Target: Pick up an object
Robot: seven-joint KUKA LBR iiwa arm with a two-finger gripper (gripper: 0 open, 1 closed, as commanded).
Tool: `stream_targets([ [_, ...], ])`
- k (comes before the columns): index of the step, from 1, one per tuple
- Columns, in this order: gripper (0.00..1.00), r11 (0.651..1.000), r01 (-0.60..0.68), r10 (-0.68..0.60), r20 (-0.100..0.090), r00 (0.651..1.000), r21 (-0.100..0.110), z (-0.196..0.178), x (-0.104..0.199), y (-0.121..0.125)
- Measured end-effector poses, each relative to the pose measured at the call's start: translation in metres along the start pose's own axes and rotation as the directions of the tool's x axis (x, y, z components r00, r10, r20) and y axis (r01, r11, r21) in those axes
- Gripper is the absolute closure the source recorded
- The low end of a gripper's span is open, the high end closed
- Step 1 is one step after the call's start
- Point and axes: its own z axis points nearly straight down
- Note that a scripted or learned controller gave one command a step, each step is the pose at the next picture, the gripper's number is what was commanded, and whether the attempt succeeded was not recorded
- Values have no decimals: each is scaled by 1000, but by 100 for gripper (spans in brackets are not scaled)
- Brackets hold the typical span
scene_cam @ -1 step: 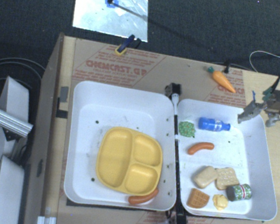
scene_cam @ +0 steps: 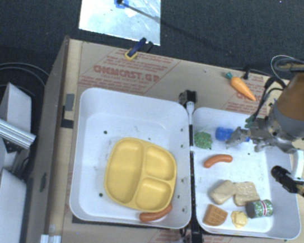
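My gripper (scene_cam: 240,136) hangs low over the back of the right bin (scene_cam: 289,223), on the grey arm with its orange band (scene_cam: 303,92). A blue object (scene_cam: 222,134) lies right against the gripper's left side; whether it is gripped cannot be made out. A green piece (scene_cam: 203,139) sits just left of the blue one. In front of them lie an orange sausage (scene_cam: 217,160), two tan bread pieces (scene_cam: 222,191) (scene_cam: 246,191), a small can (scene_cam: 259,208), a waffle (scene_cam: 215,215) and a yellow bit (scene_cam: 239,218).
The left bin (scene_cam: 93,137) holds a yellow divided plate (scene_cam: 140,173) and a second sausage (scene_cam: 155,215) at its front. A toy carrot (scene_cam: 240,86) lies on the cardboard behind the right bin. A black cable fitting (scene_cam: 284,178) juts over that bin's right side.
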Motion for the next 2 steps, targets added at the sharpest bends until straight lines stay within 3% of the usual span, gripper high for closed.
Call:
stream_targets([
  [1, 0, 1000, -1, 1, 1, 1000, -4, 76, 31, -12],
  [2, 100, 1000, -1, 1, 2, 1000, -6, 65, 30, -11],
])
